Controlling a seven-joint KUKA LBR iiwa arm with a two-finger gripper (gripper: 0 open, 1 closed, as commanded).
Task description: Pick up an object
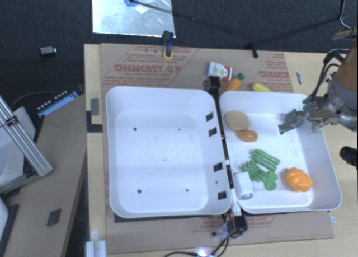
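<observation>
Near the right bin's [330, 191] far edge hang the fingers [291, 121].

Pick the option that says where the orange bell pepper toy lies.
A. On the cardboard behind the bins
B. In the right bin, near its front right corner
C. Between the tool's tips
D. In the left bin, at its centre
B: the orange bell pepper toy rests on the floor of the right bin, near the front right corner, beside the green beans and apart from the tool.
</observation>
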